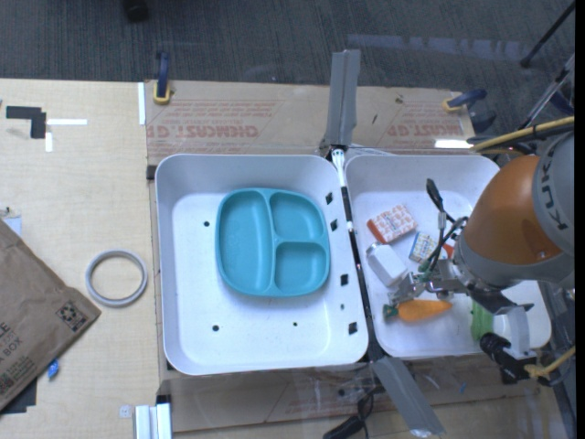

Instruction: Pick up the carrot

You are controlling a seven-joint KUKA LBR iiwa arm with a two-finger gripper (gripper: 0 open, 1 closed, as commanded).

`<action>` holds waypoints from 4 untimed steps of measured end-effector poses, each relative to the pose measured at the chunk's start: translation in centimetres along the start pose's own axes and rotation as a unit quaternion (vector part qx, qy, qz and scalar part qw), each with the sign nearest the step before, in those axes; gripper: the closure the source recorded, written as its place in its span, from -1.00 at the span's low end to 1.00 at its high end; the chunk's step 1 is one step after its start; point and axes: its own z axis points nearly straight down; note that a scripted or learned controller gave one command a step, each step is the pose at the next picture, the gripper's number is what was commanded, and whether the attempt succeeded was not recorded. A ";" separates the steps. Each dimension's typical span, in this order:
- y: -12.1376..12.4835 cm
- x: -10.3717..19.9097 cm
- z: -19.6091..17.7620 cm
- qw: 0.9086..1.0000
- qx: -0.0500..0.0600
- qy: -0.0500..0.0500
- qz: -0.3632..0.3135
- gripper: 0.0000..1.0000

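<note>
The carrot (423, 310) lies near the right bin's (402, 344) near edge — light, stiff, smooth; grip its thick middle. Gripper (422, 284) hovers just above — jaw state unclear.

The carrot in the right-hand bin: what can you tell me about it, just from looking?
The carrot is small, orange and smooth, like a plastic toy, with a green leafy stub at its left end. It lies flat, pointing right, near the front of the right bin. The gripper sits just above it; whether they touch is unclear.
</note>
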 end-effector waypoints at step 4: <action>-0.4 -1.3 0.0 0.973 0.000 0.000 0.231 -1.00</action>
